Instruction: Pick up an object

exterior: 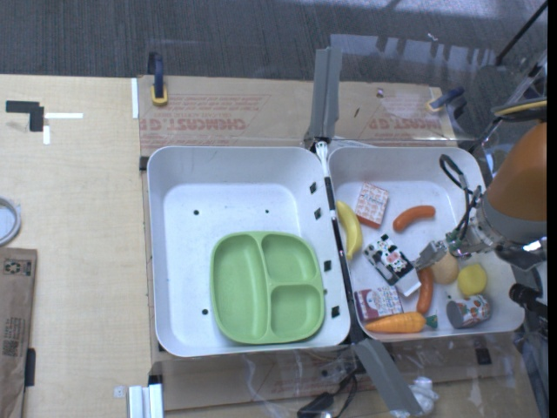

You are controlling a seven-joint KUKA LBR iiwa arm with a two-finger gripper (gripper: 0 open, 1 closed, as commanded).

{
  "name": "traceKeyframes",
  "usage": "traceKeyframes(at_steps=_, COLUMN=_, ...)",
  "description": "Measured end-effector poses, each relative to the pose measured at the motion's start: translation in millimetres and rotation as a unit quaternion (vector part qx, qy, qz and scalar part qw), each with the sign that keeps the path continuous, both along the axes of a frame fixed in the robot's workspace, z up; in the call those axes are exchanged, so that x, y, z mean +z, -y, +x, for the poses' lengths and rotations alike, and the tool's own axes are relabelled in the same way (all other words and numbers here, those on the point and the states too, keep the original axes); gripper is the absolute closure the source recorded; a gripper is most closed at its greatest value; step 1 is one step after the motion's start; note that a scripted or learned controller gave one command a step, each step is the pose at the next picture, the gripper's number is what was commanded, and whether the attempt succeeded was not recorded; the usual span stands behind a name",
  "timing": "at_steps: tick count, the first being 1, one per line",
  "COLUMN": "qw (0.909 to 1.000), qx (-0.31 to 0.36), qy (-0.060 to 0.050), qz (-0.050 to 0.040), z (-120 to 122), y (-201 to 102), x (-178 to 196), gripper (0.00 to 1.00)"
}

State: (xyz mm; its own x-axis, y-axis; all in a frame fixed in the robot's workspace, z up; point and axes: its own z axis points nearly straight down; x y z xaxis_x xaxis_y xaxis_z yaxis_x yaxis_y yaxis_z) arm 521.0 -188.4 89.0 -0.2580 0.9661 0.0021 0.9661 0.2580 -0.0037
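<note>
The right bin (409,165) holds several toy foods. A yellow banana (350,227) lies by its left wall, with a pink checkered box (372,204) and an orange sausage (413,217) further in. Nearer the front are a black-and-white cow-patterned item (389,261), a red carton (379,303), a carrot (396,323), a red-orange stick (425,291), a beige ball (446,272), a yellow lemon (473,279) and a small can (468,312). My gripper (442,251) hangs low over the right side of this bin, just above the beige ball and right of the cow-patterned item. Nothing visibly sits in it.
A green divided plate (268,286) lies in the left bin (174,233). The grey divider (325,103) rises between the bins at the back. My arm's orange band (526,181) fills the right edge over the bin's rim.
</note>
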Motion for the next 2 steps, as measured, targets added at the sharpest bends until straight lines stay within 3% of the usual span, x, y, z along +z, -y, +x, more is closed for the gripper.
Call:
traceKeyframes(at_steps=1, qw=1.0000, qx=-0.002, qy=-0.001, qz=0.0004, z=0, y=0, x=6, gripper=1.00)
traceKeyframes(at_steps=2, qw=0.9999, qx=0.014, qy=0.001, qz=-0.0003, z=32, y=-6, x=0, gripper=1.00)
